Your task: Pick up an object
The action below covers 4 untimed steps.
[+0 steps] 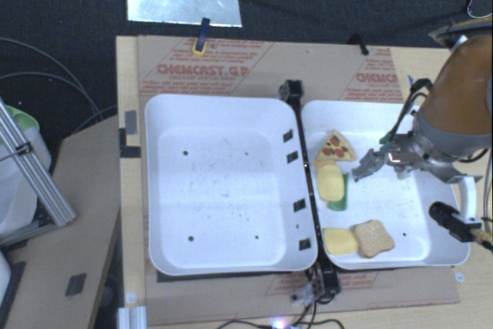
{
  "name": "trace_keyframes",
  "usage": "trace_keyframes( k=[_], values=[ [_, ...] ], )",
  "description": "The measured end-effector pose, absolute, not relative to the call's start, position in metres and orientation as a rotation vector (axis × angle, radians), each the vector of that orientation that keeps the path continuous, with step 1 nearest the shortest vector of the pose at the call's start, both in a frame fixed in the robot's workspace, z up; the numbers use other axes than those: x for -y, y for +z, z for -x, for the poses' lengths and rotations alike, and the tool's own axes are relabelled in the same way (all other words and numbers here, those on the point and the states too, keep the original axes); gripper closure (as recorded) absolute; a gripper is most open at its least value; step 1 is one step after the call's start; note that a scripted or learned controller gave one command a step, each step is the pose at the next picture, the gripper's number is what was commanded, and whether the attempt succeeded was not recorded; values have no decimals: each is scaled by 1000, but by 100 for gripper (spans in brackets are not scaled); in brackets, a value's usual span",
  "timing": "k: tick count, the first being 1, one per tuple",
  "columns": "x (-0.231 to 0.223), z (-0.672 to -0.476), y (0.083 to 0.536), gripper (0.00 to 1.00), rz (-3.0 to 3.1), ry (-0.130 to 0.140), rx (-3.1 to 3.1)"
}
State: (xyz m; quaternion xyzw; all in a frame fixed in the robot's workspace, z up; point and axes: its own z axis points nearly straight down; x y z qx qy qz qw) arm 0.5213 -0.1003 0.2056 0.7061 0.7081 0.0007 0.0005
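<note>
The arm (462,100) comes in from the right and hangs over the right bin (400,115), its orange band at the picture's edge. The gripper (368,164) points left, toward the middle of that bin, just right of the toys there. It is small and dark against the white floor, and whether it is apart or together cannot be told; nothing can be seen clamped in it.

The right bin holds 4 toy foods, all in its left half. A pizza slice (336,147) lies near the divider, its tip pointing up. Just below it sits a pale yellow piece (330,182) resting on something green (340,196) that peeks out at its lower right. Near the front wall lie 2 more — a yellow piece (340,241) and a slice of toast (374,238), side by side and touching or nearly so.

The gripper is nearest the pizza slice and the pale yellow piece, but apart from both.

The left bin (223,108) stands beside the right one, both on a board (254,62) printed with red lettering.
</note>
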Motion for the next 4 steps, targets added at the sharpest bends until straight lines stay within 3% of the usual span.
trace_keyframes(
  k=[1,2,3,4],
  values=[
    [36,-630,290,0,-2198,22,-2227],
    [-70,-602,211,0,-2212,-1,-2243],
    [-61,-605,226,100,-2216,5,-2225],
    [-126,-640,104,100,-2215,-3,-2234]
  ],
)
